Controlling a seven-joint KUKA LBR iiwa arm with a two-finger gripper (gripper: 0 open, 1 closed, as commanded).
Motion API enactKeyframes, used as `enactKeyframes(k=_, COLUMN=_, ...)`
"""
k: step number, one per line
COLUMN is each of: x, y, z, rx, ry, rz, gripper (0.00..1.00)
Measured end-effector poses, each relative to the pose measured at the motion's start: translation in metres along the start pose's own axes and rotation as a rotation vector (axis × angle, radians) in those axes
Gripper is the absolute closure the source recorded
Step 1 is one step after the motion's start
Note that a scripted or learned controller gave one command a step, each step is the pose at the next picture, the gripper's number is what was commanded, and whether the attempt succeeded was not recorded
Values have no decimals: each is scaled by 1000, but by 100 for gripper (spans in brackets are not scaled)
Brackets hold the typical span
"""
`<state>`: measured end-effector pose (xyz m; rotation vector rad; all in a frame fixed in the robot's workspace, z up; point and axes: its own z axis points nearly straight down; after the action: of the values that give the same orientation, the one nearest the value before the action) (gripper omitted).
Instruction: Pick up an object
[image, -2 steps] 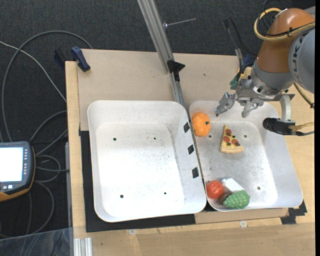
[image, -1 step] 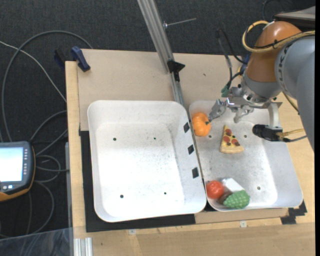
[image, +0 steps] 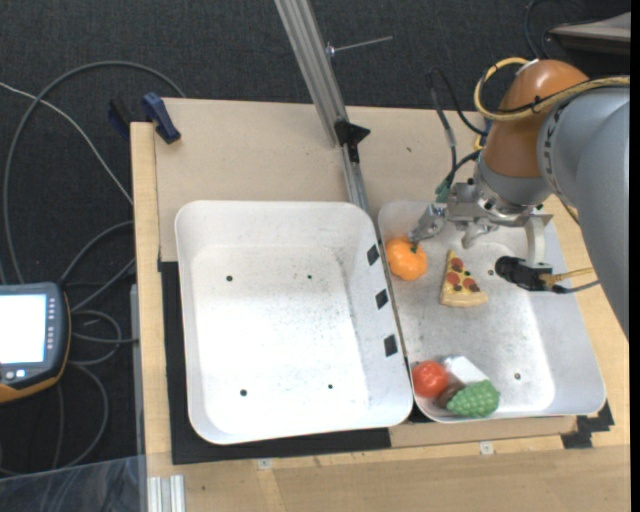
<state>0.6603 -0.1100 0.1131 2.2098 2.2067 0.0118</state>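
Observation:
My gripper (image: 448, 232) hangs over the far end of the right bin (image: 520, 330), fingers spread open and nothing between them. An orange ball (image: 405, 260) lies just below and left of the left fingertip, against the bin's left wall. A toy pizza slice (image: 462, 282) lies just below the right fingertip. At the near left corner of the same bin sit a red tomato (image: 430, 378), a green bumpy piece (image: 473, 399) and a small white piece (image: 463, 367), packed together.
The left bin (image: 270, 320) stands beside the right one, their walls touching. A metal post (image: 320, 75) slants up from behind the bins. A blue clamp (image: 160, 115) grips the bench's far left corner.

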Motion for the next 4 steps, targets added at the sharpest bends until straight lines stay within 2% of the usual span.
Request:
enactKeyframes(k=1, x=0, y=1, z=-10, rx=-2, ry=1, rz=0, gripper=100)
enactKeyframes(k=2, x=-4, y=5, z=-55, rx=13, ry=7, rz=-2, gripper=100)
enactKeyframes(k=4, x=-6, y=11, z=-155, rx=10, ry=6, rz=-3, gripper=100)
